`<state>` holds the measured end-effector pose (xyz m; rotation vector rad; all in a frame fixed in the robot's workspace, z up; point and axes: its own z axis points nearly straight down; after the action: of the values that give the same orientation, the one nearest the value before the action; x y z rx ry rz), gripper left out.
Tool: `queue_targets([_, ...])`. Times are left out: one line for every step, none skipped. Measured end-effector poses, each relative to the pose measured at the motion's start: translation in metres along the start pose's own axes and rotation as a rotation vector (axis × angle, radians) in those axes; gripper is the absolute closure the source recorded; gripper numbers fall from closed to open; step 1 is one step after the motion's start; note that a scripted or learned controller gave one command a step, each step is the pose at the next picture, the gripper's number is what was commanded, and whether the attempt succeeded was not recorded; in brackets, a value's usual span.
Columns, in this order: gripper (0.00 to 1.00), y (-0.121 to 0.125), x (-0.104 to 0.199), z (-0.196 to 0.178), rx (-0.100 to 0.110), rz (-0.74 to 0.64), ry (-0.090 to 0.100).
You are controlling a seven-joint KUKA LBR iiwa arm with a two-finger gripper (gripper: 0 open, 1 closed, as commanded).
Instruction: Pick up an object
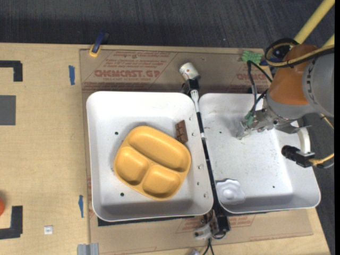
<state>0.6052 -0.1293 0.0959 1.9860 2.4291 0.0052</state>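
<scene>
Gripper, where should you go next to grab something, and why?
Probably toward the front of the right bin, to hang over the small white object in its near-left corner. The gripper sits near the back of that bin over bare floor, and that object looks like the closest thing; the yellow tray lies in the left bin.

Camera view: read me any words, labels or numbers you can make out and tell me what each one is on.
"CHEMCAST GP", as far as it reads, mirrored red print on the brown board behind the left bin.
Smaller red lines around it: too blurred to read.
Red print behind the right bin: unreadable.
</scene>
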Motion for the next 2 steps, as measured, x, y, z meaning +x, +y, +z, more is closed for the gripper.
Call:
queue_targets([0.00,0.000,0.000,0.000,0.000,0.000,0.000])
queue_targets([0.00,-0.070,-0.050,0.010,0.005,0.125,0.016])
